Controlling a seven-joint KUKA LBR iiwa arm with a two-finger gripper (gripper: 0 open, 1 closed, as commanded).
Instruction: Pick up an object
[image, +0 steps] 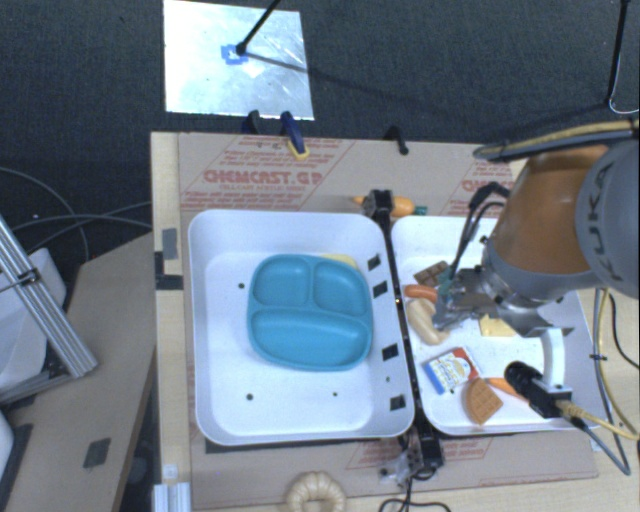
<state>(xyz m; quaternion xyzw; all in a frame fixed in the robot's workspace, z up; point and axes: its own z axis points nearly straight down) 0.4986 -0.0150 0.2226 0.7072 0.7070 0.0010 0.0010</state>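
My gripper (447, 309) reaches down into the right bin (440, 420) from the right, low over its left side. Just beside it lie a pale bread-roll toy (421, 322), an orange sausage-like toy (419, 293) and a brown chocolate-bar piece (431, 272). A pale yellow cheese-like piece (495, 326) lies under the arm. Nearer the front sit a small blue-and-white packet (449, 369), a brown waffle-like piece (482, 401) and a thin orange carrot toy (506, 387).
The left bin (215, 400) bears a blue divided plate (308, 310), with a bit of yellow (342, 260) peeking out behind it. A black divider with clips (392, 300) runs between the bins. A small orange toy (401, 207) lies behind the bins, a rope ring (314, 492) in front.
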